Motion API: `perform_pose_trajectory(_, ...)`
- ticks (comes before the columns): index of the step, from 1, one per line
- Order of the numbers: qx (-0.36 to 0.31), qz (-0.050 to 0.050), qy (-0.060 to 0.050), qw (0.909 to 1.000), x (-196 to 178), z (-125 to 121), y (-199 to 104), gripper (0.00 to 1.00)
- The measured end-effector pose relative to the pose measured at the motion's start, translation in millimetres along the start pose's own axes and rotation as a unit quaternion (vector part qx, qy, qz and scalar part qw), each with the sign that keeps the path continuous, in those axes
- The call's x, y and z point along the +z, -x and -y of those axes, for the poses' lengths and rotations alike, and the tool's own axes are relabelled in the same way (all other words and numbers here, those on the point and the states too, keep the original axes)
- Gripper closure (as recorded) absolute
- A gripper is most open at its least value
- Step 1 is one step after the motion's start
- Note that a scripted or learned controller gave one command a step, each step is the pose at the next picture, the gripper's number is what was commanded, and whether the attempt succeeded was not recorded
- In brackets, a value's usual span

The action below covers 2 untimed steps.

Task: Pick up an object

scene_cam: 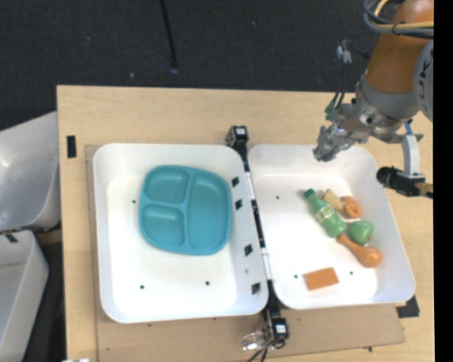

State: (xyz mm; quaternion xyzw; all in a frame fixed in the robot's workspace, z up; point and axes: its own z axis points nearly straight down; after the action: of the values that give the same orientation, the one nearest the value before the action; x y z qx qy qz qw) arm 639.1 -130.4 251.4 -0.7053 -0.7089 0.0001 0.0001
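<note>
Camera view: gripper (326, 148) above right bin (287, 225).

A single fixed camera looks down at a slant from above the counter (75, 119), far enough back to take in both white bins: the left bin (113, 292) at centre-left, the right bin (392, 277) at centre-right.

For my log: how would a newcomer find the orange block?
Look in the right bin, then along its near edge. The orange block lies there flat and alone, apart from the toy cluster farther back; it is the one rectangular piece.
</note>
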Motion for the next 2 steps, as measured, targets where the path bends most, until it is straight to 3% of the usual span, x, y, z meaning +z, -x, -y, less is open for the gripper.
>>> perform_pose_trajectory(2, -0.001, -0.001, 0.0, 1.0, -3.1, 28.5, -114.9, 1.0)
